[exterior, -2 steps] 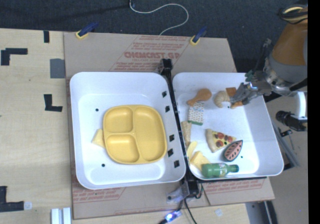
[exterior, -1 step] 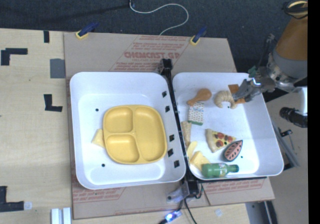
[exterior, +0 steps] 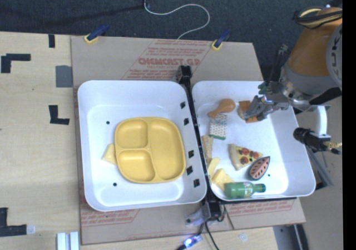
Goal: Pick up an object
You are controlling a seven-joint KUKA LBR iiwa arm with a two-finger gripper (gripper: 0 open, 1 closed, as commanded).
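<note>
The pincer (exterior: 257, 108) is low over the right bin's (exterior: 289, 154) far end, seemingly pinching a small orange-brown piece (exterior: 248, 111), though its jaws are unclear; so shallow a hold might slip, or nudge the drumstick (exterior: 222, 107) just beside it.

Grey arm (exterior: 328, 70), orange band (exterior: 317, 18) above wrist, dark metal pincer (exterior: 257, 108), black cable
</note>
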